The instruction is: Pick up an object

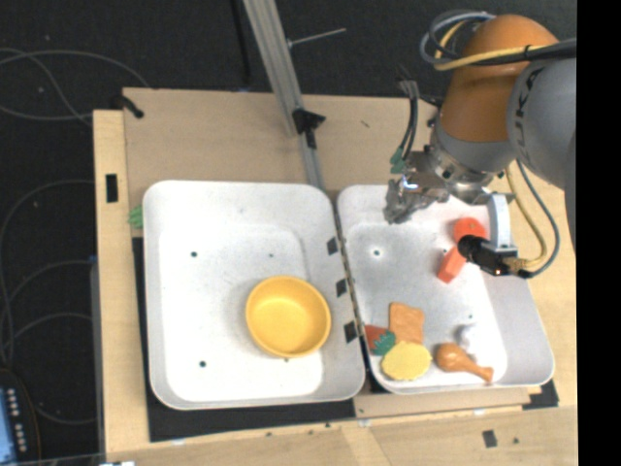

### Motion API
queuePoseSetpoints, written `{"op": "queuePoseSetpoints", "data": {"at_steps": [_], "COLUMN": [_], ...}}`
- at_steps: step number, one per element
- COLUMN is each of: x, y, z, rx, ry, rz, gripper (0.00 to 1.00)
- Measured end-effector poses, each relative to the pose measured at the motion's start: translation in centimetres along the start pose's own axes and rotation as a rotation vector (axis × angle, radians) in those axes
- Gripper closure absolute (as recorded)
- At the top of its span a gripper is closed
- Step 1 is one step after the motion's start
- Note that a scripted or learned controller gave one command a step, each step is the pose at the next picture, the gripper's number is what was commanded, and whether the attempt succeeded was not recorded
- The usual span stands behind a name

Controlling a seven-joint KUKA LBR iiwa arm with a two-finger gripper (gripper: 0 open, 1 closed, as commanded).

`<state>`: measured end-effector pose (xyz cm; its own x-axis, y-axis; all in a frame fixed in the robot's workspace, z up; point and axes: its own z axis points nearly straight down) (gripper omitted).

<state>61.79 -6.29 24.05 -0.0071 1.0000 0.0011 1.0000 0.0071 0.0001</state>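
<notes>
My pincer (401, 205) hangs over the far left corner of the right bin (514, 304), honestly can't tell how it's set. Orange block (449, 265) lies near that bin's middle, well apart from me, and a yellow bowl (287, 316) sits in the left bin (194, 231).

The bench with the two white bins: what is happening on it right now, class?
A grey robot arm reaches in from the right, its pincer over the far end of the right bin. Near that bin's front edge lie an orange block, a yellow disc and a toy drumstick. A yellow bowl sits in the left bin.
</notes>
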Motion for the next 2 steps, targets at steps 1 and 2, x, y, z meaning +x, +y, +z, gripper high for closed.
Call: {"op": "queuePoseSetpoints", "data": {"at_steps": [1, 2], "x": [5.9, 11.6], "y": [-1.6, -2.6], "z": [-0.2, 0.7], "rx": [0.000, 0.001], "ry": [0.001, 0.000], "rz": [-0.001, -0.001], "gripper": [1.00, 1.00]}}
